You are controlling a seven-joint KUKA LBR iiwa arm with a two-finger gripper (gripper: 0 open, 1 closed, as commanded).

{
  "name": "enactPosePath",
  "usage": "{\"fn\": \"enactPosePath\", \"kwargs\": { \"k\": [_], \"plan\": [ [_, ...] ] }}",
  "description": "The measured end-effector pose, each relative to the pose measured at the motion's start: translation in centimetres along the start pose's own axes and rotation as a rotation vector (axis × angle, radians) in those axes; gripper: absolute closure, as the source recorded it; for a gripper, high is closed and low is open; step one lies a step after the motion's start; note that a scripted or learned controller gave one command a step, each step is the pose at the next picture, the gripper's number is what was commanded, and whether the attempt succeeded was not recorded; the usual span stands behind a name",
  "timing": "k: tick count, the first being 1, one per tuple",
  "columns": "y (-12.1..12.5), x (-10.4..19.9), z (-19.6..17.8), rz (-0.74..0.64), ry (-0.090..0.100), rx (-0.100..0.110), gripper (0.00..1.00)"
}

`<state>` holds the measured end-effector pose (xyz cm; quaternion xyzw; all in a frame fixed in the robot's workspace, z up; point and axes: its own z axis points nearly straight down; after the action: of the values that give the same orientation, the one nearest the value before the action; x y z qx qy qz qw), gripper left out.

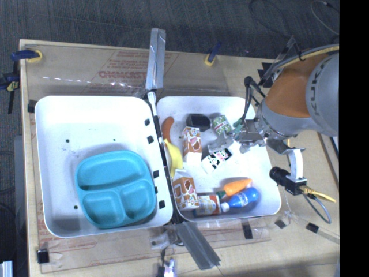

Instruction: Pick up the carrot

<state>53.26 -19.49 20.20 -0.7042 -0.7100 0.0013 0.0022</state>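
The orange carrot point(237, 185) lies near the front right of the right bin point(262, 111), just above a blue bottle point(243, 199). My gripper point(237, 134) hangs over the bin's right middle, up and slightly behind the carrot and apart from it. It sits close to a green and white packet point(221, 124) and a black and white carton point(215, 159). The wrist and gripper body hide its tips.
The right bin also holds a brown sausage point(167, 127), a yellow banana point(173, 155), two brown cartons point(192, 141) point(184, 192) and a black item point(199, 120). A blue divided tray point(117, 187) lies in the left bin point(52, 154).
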Motion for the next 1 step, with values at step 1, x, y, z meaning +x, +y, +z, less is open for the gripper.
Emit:
{"fn": "enactPosePath", "kwargs": {
  "k": [1],
  "plan": [
    [-5.66, -1.55, 7.87, -0.107, 0.000, -0.001, 0.00]
  ]
}}
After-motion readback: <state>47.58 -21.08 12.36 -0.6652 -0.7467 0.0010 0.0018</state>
